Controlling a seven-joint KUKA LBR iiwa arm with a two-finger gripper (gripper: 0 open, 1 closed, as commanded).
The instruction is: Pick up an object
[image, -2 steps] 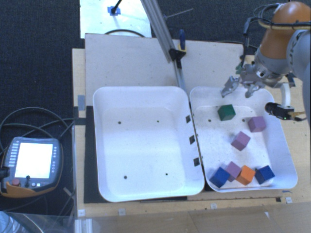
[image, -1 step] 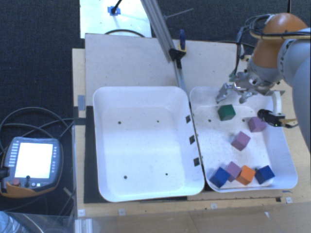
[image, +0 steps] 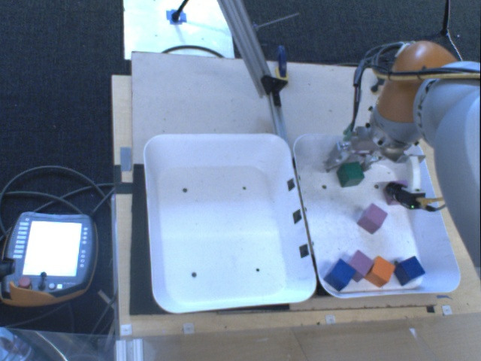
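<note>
green cube [image: 350, 174] sits directly under gripper [image: 352, 159], touching its fingertips

Dark grey carpet floor [image: 60, 66] all around. Light wooden bench [image: 225, 326] in the middle, a pale board [image: 203, 96] laid over its far half. A slanted metal pole [image: 244, 32] runs from the top edge down to the board, with a black clamp [image: 274, 83] on it. A bright white sheet [image: 161, 13] lies on the floor past the bench's far edge, with a small blue mark. A teach pendant [image: 49, 258] with a lit white screen sits on the floor off the bench's left edge, black cables [image: 45, 183] looping round it. Even overhead light.
</note>
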